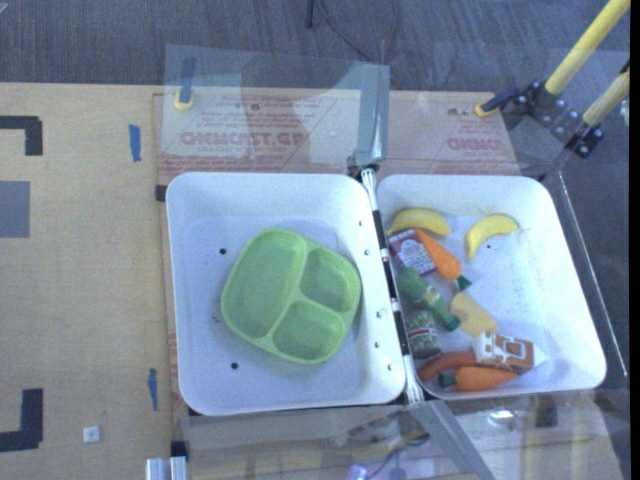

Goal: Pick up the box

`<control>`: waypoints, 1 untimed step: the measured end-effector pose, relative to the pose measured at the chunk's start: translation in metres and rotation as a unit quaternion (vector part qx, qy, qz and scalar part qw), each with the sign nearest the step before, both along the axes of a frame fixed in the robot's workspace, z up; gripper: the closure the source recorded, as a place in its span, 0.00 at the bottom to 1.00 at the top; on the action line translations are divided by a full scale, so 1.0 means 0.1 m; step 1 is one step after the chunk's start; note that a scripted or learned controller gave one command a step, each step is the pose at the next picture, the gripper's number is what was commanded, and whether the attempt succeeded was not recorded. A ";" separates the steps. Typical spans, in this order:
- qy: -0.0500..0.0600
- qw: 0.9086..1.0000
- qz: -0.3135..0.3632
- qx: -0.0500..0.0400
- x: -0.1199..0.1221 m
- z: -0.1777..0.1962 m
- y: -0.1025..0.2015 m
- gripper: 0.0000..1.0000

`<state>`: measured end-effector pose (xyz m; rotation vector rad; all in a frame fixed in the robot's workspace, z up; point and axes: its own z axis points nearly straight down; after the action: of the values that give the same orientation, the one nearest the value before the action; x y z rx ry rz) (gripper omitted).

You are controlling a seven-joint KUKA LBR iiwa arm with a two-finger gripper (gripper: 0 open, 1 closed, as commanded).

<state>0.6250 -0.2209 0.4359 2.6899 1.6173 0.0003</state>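
The box (505, 350) is a small white and orange carton lying on its side in the right bin (560, 268), near that bin's front edge. An orange carrot (478, 377) and a red sausage-like piece (443, 362) lie just in front of it and to its left. A pale yellow block (472, 313) touches or nearly touches the box at its upper left.
In the right bin are also two bananas (418, 220) (492, 229), a second carrot (440, 254), a red packet (409, 251) and green bottles (418, 290) along the left wall. A green divided plate (290, 295) lies in the left bin (200, 368). Yellow rods with a black clamp (560, 108) stand at the back right.
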 end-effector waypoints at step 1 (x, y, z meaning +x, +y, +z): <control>0.000 0.992 -0.129 0.000 0.39 0.00 0.23 1.00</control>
<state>0.6640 -0.1980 0.4355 2.8766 1.2554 0.0012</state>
